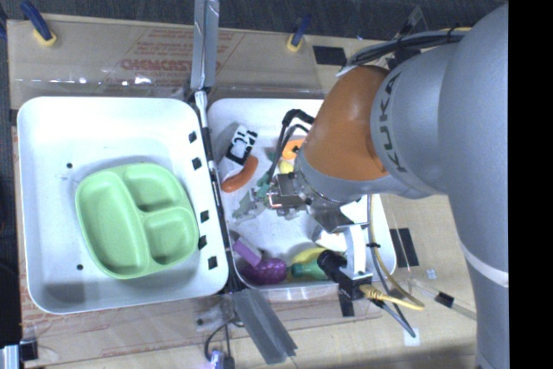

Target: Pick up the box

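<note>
**Two bins, one arm low over the right one**

We count two shallow white bins side by side: the left bin [34,186] and the right bin [226,112]. Both are smooth plastic with rounded corners.

In the left bin lies one pale green tray [134,220] — a matte, rounded square with three compartments.

The right bin holds a small jumble. We see one box [241,143] at its far left corner, small, black and white, with hard edges, tilted against the bin floor. Just near of it lies one orange sausage-shaped piece [239,175], smooth and curved. At the near edge we see one purple bunch of grapes [262,270], knobbly, with a yellow rounded thing [307,254] and a green piece [302,271] beside it.

The one arm [415,125] — grey metal with a glossy orange band — reaches in from the right and covers much of the right bin. Its gripper [275,194] sits low over the bin's middle, apart from the box; we cannot tell whether it is open or closed.
</note>
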